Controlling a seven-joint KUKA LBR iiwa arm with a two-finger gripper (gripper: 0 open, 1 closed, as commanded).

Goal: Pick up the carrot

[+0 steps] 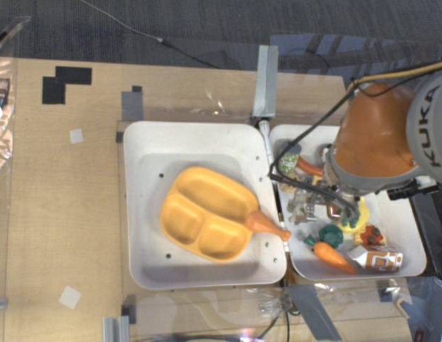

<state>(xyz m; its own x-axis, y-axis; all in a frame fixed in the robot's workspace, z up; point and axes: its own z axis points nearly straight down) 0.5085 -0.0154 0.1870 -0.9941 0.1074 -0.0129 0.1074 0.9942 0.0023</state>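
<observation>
The carrot (334,256) is a small orange tapered toy lying flat near the front of the right bin (413,251), its thick end pointing left. A green piece (331,234) sits just behind it. My gripper (305,209) hangs below the orange-banded wrist over the middle-left of the right bin. It is behind and slightly left of the carrot and apart from it. The wrist hides much of that bin's middle.
The left bin (139,191) holds a yellow divided plate (203,212) whose orange handle (265,225) reaches toward the shared wall. In the right bin are a small bottle (378,261), a yellow item (356,219) and an orange-and-green item (301,166) at the back left.
</observation>
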